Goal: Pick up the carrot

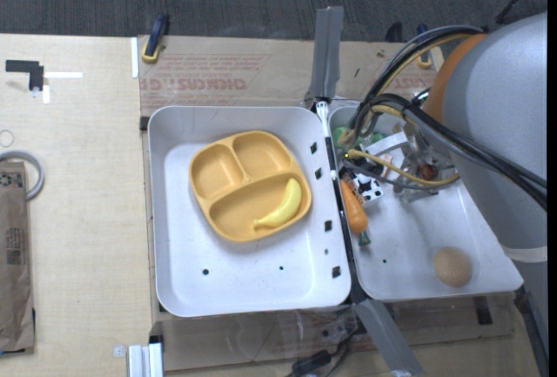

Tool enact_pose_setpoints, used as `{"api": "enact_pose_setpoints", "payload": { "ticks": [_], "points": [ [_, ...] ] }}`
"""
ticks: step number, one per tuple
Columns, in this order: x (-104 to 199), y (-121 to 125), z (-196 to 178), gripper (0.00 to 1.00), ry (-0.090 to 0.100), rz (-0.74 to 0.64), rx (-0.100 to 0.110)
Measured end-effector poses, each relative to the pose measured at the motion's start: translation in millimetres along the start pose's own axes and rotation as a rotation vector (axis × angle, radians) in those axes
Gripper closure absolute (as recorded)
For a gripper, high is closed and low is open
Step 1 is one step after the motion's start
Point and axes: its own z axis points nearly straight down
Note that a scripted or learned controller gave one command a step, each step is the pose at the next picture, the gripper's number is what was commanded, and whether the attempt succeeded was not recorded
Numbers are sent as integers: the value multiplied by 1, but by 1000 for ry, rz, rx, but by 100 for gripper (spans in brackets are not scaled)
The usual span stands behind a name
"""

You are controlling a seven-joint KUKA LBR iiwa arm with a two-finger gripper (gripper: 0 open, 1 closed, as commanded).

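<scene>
slim orange carrot [352,208], green-tipped

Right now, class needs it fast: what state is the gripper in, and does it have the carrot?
Gripper: state cannot be told; carrot lies in the right bin, not seen held.

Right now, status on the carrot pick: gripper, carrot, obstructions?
Gripper low in right bin, beside carrot's top end. Carrot lying against the bin's left wall, not lifted. Cables crowd the wrist; brown ball well apart.
</scene>
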Motion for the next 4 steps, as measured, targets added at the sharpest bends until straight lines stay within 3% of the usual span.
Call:
{"api": "enact_pose_setpoints", "payload": {
  "ticks": [1,2,3,4],
  "points": [
    [50,8,-1,100,3,-75,-1],
    [54,11,-2,100,5,1,-1],
    [8,11,-1,100,3,6,0],
    [8,11,-10,100,0,4,0]
  ]
}}
